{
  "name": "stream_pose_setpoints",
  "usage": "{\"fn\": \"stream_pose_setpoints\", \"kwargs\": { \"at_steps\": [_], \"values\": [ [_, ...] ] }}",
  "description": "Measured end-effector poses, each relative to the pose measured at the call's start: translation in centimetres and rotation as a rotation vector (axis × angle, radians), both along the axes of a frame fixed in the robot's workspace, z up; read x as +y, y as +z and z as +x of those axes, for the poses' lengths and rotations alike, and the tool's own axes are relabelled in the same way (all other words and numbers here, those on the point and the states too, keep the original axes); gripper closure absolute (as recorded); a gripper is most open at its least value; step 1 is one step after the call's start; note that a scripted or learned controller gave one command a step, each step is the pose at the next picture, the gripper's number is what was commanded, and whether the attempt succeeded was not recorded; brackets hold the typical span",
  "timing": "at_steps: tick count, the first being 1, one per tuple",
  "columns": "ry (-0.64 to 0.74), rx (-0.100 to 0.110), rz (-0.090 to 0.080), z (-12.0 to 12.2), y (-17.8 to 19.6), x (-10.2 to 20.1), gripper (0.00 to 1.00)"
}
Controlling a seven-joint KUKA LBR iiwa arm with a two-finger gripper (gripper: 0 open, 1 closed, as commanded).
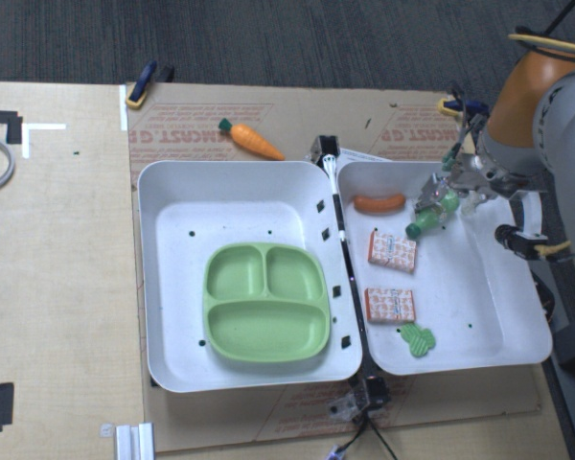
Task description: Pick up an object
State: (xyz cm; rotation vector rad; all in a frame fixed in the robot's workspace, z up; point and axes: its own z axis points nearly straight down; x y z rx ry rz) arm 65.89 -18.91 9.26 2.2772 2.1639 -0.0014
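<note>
- My gripper sits over the far part of the right bin, arm coming in from the right.
- A green bottle lies tilted right at my fingertips, cap end toward the near left; it looks pinched between my fingers, so I call it grasped, though the view is small and cluttered there.
- Bottle is in the right bin's far middle, just right of the sausage.
- Sausage lies flat near the bin's far left wall, apart from the bottle.
- Two red-and-white packets in the right bin's left half: far packet just near of the sausage, near packet closer to the front.
- Green leafy toy at the bin's near edge, just right of the near packet.
- Left bin holds a green divided plate, three compartments, sitting in the near middle.
- Carrot lies on the cardboard beyond the left bin, outside both bins.
- Blue clamp at the cardboard's far left corner.
</note>
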Motion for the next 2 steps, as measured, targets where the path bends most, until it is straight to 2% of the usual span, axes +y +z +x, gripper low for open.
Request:
{"fn": "stream_pose_setpoints", "kwargs": {
  "at_steps": [1,2],
  "values": [
    [0.003,0.000,-0.002,0.0,1.0,0.0,1.00],
    [-0.200,0.000,0.000,-4.7,11.4,6.9,1.00]
  ]
}}
